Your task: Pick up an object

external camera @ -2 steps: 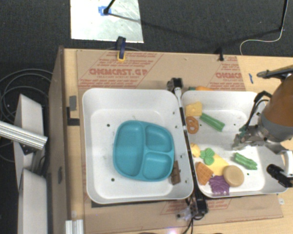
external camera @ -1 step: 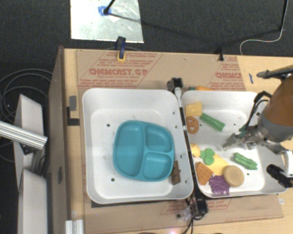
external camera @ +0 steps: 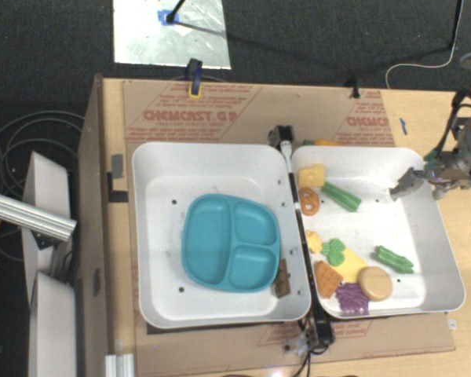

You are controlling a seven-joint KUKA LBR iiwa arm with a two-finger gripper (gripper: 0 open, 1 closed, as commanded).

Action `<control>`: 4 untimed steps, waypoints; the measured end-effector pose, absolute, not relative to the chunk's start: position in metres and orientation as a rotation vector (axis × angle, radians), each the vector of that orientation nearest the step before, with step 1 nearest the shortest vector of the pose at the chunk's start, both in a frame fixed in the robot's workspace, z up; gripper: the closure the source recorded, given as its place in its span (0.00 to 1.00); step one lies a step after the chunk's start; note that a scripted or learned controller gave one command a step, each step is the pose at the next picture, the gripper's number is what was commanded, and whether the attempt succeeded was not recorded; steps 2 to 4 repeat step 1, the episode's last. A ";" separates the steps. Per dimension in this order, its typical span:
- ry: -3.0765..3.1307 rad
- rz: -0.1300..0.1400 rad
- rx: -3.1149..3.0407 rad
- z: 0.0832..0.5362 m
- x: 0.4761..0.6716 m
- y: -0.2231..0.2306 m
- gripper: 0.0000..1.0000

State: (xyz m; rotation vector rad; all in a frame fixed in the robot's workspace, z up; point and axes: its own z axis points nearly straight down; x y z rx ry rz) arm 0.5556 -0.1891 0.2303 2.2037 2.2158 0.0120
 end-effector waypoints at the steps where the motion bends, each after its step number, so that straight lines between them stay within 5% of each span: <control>1: 2.233 -0.004 2.222 0.139 0.516 -0.141 0.00; 4: 2.233 -0.004 2.222 0.139 0.516 -0.141 0.00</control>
